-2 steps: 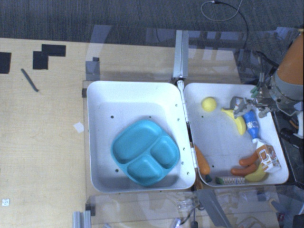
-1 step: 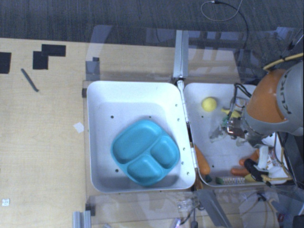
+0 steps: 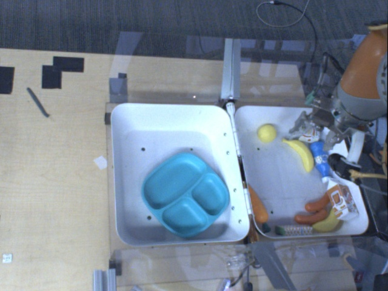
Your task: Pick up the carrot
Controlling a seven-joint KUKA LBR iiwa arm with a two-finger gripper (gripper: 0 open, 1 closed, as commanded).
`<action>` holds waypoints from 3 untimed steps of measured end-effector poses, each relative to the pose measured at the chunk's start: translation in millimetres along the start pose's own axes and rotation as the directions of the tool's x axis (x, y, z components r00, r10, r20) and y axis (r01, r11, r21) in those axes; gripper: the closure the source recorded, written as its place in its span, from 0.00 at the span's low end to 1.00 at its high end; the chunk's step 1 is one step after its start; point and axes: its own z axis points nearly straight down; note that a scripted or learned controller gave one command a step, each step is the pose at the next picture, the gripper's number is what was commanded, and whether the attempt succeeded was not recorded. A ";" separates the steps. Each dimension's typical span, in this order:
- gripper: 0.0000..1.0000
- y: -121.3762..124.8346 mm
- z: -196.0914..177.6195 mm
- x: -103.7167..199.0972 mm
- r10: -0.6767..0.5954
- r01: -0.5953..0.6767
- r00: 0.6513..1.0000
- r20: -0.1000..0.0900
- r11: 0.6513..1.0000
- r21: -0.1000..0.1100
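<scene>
Camera view: two shallow white bins sit side by side on the bench. The left bin (image 3: 124, 162) holds a blue divided plate (image 3: 185, 194) with three compartments, lying slightly off-centre toward the near right corner. The right bin (image 3: 276, 180) holds the clutter. A carrot (image 3: 258, 206) lies along its left wall, near the front corner, long axis running toward the front edge, apart from the other items. A yellow ball, perhaps a lemon (image 3: 267, 133), rests near the bin's far side. Just right of it a banana (image 3: 301, 153) curves toward the front, and beside that stands a blue-and-white bottle (image 3: 320, 158). At the front right are two sausages (image 3: 315, 211), a second yellow fruit (image 3: 328, 224) and a small orange-and-white packet (image 3: 339, 202), all crowded together. The arm, with its orange band (image 3: 364, 65), comes in from the right; the gripper (image 3: 315, 125) hangs over the far right part of the right bin, above the banana and well apart from the carrot. Whether it is apart or together I cannot tell
</scene>
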 end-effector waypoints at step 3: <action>1.00 -103.9 19.2 9.0 0.300 -0.300 0.954 0.000 0.954 0.002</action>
